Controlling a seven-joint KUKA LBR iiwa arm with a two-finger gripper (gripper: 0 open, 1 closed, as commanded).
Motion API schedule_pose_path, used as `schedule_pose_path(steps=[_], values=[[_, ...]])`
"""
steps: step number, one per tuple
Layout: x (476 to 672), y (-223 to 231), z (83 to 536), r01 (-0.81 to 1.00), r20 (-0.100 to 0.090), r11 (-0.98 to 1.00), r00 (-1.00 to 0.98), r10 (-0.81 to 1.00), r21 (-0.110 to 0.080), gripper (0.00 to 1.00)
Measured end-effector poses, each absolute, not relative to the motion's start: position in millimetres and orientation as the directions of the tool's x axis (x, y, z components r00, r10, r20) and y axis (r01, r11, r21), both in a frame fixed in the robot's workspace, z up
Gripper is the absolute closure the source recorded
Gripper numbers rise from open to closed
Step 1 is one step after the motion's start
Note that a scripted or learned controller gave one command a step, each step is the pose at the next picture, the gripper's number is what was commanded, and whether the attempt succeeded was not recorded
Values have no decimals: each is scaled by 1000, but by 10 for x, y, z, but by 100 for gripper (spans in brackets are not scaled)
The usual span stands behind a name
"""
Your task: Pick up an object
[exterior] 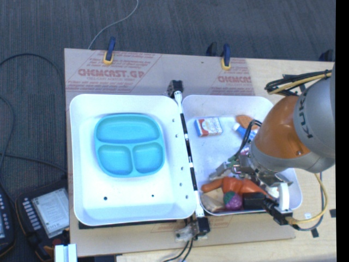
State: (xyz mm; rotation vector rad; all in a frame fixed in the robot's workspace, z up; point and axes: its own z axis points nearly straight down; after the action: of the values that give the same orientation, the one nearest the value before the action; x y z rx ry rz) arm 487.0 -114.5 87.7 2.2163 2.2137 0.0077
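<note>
Clearly, your nearest candidates sit heaped in the near corner of the right bin (218, 105): a purple grape cluster (233, 201), an orange carrot-like piece (211, 186) and a red piece (232, 185), all touching. They look like toy food, so judge them light, stiff and rather slick. The rounded grapes would likely squirt sideways, while the carrot-like piece offers a long narrow body to take across its middle. The gripper (235, 173) hangs right over this heap, and you cannot tell whether it is released, clenched or grasping anything, since the wrist hides it. Farther back in the same bin, well apart from the heap, a small red-and-white box (209, 126) lies flat; it is probably light and easy to hold across its short sides. By the far wall lie an orange scrap (245, 119) and something small and blue (238, 127), perhaps a tube. The left bin (79, 162) holds a blue divided plate (130, 145).
</note>
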Motion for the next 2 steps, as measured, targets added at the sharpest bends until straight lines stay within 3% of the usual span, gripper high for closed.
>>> schedule_pose_path(steps=[1, 2], values=[[4882, -1144, 976, 1000, -2, -1, 1, 1000, 11, 100], [5273, -866, 2669, 1000, -2, 1, -1, 1000, 3, 100]])
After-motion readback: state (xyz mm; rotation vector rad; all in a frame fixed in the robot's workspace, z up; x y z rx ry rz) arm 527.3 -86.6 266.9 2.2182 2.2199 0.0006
